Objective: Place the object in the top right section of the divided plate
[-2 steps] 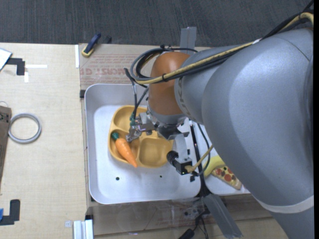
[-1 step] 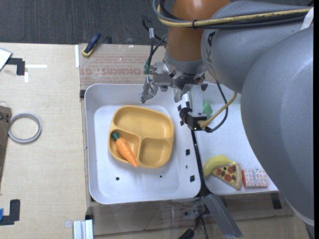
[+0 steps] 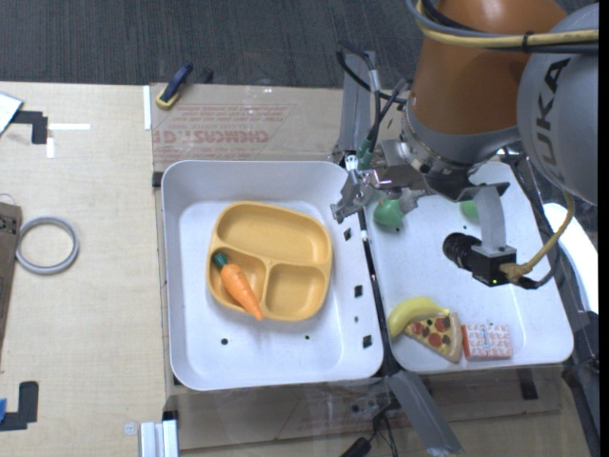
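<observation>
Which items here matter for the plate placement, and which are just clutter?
Job:
divided plate
green object near the gripper

Lying about:
carrot already in the plate
banana
pizza slice
pink box
tape roll

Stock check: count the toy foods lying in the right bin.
4: a green one under the tool, another green behind the arm, banana and pizza slice at the front. The arm may hide more.

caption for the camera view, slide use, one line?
Arm over right bin near a green ball; carrot lies in yellow divided plate, left bin.
</observation>
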Tool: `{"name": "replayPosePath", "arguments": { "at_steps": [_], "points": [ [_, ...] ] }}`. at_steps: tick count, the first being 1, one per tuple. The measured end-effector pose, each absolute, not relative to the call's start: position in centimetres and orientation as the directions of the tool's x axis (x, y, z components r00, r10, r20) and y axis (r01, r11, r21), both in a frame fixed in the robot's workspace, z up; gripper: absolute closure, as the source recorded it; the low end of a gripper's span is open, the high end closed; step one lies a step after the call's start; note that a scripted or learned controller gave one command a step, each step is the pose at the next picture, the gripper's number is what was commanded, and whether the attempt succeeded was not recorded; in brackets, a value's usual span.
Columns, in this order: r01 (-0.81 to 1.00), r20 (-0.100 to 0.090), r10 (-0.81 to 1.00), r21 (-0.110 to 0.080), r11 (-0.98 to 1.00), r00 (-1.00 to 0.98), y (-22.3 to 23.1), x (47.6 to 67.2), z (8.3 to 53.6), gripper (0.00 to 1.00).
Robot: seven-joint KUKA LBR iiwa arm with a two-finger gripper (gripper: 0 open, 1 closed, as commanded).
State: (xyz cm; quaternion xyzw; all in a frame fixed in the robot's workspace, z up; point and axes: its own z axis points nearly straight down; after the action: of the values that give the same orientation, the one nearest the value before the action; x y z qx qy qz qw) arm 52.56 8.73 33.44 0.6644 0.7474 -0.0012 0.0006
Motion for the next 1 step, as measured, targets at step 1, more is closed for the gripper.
{"name": "replayPosePath", "arguments": {
  "at_steps": [1],
  "points": [
    [0.996, -0.002, 0.996, -0.005, 0.085, -0.085, 2.26, 47.76, 28.2, 0.0]
  ]
}}
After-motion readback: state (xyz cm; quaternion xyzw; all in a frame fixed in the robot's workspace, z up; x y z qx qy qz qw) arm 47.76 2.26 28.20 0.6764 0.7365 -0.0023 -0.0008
